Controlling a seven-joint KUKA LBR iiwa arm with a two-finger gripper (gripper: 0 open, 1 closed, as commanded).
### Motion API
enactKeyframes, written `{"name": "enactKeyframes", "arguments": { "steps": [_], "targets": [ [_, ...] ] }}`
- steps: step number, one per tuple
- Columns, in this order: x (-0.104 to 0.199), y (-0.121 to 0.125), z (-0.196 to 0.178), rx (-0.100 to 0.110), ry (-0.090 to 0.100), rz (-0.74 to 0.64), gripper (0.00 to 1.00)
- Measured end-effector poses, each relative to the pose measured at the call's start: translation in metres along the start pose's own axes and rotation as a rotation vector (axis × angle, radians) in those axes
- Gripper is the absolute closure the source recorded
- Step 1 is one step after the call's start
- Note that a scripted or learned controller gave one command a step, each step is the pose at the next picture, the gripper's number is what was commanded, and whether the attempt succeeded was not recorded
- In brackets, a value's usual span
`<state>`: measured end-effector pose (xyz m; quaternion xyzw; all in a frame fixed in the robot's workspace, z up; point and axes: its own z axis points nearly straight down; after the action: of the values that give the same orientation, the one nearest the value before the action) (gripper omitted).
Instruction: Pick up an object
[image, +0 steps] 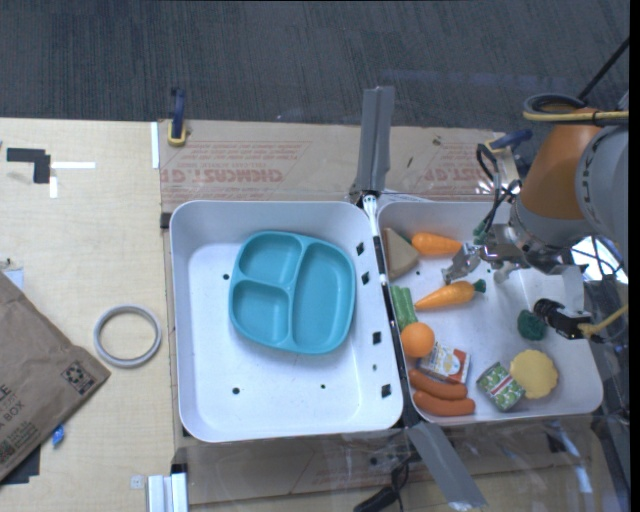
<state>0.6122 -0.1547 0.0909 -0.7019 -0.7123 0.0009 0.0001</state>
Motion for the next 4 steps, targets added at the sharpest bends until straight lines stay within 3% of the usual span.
{"name": "enactKeyframes", "arguments": {
  "steps": [1,2,3,4],
  "targets": [
    [0.052,-0.015,-0.001,0.000,0.001,0.045,0.00],
    [0.051,-0.015,-0.009,0.001,0.000,0.047,1.00],
    [0.044,-0.098,-0.001,-0.002,0.001,-0.405,1.00],
    [0.076,-0.083,-0.128,-0.003,0.000,-0.581,1.00]
  ]
}}
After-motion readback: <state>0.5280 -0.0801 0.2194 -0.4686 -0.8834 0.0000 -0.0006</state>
